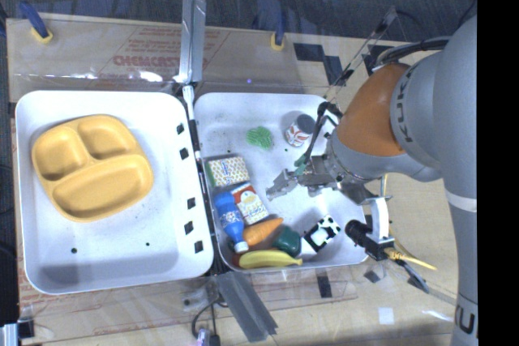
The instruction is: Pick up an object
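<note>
The claw (280,186) hangs in the right bin (268,105), and whether it is open I cannot tell. No object is lifted yet; the carton (250,204), carrot (261,232) and banana (268,259) lie at its seven o'clock.

Arm (381,126) over right bin (235,113), yellow tray (91,166) left.

The arm (438,126) runs off the frame at 3 o'clock, its base unseen. Its wrist covers the right bin's (243,105) rim at 3 o'clock – that wall is hidden. The carton's (250,205) print is too small to read. At 6 o'clock the banana (270,259) hides the bottle's (231,221) cap end – the carrot (263,232) overlaps the green block (288,241)
</note>
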`<state>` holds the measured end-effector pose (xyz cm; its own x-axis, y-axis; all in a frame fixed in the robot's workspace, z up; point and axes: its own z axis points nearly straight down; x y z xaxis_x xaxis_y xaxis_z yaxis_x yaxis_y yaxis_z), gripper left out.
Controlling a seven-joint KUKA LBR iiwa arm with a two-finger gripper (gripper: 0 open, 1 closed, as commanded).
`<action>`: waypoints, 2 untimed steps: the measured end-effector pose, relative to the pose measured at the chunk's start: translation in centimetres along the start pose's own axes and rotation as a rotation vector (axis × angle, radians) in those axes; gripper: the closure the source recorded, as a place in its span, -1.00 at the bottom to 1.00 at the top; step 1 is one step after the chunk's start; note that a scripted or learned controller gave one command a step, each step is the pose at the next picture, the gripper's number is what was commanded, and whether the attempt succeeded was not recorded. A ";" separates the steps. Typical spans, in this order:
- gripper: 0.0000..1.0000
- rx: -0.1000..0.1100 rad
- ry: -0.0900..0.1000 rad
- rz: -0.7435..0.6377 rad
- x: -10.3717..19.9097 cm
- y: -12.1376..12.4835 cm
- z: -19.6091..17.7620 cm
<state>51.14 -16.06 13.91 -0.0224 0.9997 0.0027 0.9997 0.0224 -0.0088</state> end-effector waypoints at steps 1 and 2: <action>-1.00 -0.015 -0.004 -0.364 0.3 -2.0 4.5; 1.00 -0.012 0.000 -0.370 0.3 -1.9 3.7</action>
<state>49.24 -15.77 10.25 -0.3827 0.9239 0.0032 0.9239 0.3827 0.0043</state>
